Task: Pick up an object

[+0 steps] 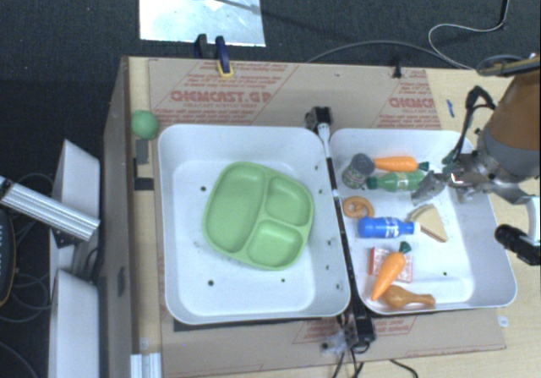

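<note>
The right bin [494, 262] holds several toy foods. Along its back lie a grey can [359, 169], an orange carrot [397, 163] and a green bottle [390, 183]. A pretzel ring [357, 206], a blue bottle [385, 227] and a tan wedge [431, 224] sit mid-bin. Toward the front, a second carrot [389, 273] lies over a red packet [379, 258], with an orange drumstick [410, 298] by the front wall. My gripper [435, 184] hangs low at the green bottle's right end, just behind the wedge. Nothing is visibly held in it.
The left bin [182, 199] carries a green divided plate [258, 214]. A black divider clip [319, 118] sits between the bins at the back. A green ball [144, 123] rests on the bench's left edge. The arm [511, 135] overhangs the right bin's back right corner.
</note>
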{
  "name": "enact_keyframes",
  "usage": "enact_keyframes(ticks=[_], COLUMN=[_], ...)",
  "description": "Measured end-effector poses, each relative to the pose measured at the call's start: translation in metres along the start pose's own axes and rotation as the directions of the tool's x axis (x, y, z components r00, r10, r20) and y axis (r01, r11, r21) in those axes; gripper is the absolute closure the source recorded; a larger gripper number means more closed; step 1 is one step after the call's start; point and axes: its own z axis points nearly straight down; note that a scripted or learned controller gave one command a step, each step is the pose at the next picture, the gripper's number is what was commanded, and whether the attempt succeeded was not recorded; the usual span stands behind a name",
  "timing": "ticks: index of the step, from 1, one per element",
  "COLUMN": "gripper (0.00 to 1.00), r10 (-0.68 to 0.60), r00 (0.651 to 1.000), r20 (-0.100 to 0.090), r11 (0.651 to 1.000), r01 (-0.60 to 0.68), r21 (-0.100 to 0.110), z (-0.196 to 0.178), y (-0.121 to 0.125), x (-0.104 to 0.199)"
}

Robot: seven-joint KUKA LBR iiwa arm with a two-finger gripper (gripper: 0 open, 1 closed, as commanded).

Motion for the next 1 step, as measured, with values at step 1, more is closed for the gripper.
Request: enact_keyframes(ticks=[1], gripper=[0.00], r10=[-0.001], r00=[1.000], r20=[0.000], r11=[1.000], r01=[0.001], r21=[0.001], z=[0.1019], y=[0.0571], x=[0.0025])
